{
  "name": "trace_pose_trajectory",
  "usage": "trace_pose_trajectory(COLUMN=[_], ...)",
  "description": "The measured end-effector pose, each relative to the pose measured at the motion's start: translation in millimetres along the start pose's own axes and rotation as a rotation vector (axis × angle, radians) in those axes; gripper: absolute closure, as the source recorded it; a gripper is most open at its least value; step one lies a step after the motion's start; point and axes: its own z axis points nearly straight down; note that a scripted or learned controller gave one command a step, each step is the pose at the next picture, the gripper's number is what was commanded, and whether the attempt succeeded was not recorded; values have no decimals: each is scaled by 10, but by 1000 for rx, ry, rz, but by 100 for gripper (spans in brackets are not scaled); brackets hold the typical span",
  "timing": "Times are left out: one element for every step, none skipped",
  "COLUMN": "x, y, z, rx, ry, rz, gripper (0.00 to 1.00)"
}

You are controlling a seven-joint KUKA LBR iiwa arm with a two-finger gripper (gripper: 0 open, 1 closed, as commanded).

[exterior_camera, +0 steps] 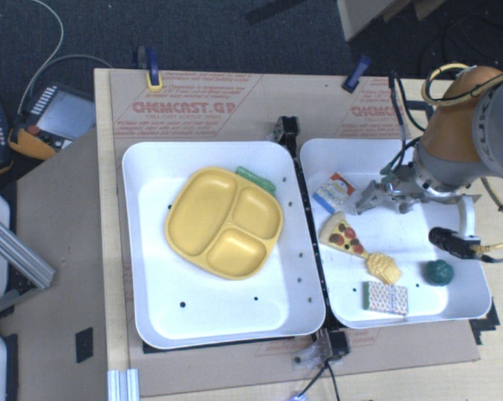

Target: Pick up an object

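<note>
The right bin (pixel 460 307) holds several small objects. A white, blue and red packet (pixel 333 192) lies at its upper left, with a toy pizza slice (pixel 342 235) just below it. A yellow ridged piece (pixel 383 266) sits near the middle, a green and white pad (pixel 386 298) by the front wall, and a teal ball (pixel 439 271) at the right. My gripper (pixel 371 199) hangs low over the bin's upper middle, just right of the packet, with nothing visibly held.
A yellow divided plate (pixel 224 222) lies in the left bin (pixel 151 307), with a green item (pixel 256 178) poking out behind its far edge. A black cable connector (pixel 452 242) hangs from the arm above the teal ball. The bins' shared wall (pixel 310 241) runs left of the pizza slice.
</note>
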Motion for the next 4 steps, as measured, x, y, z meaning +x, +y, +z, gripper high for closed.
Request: trace_pose_trajectory(x=[-4,9,8,6], y=[21,50,64,76], z=[-146,-790,-1333,-1863], rx=[-9,-16,-15,-16], ry=[-2,-4,-4,-4], rz=[0,-1,-1,-2], gripper=[100,100,100,100])
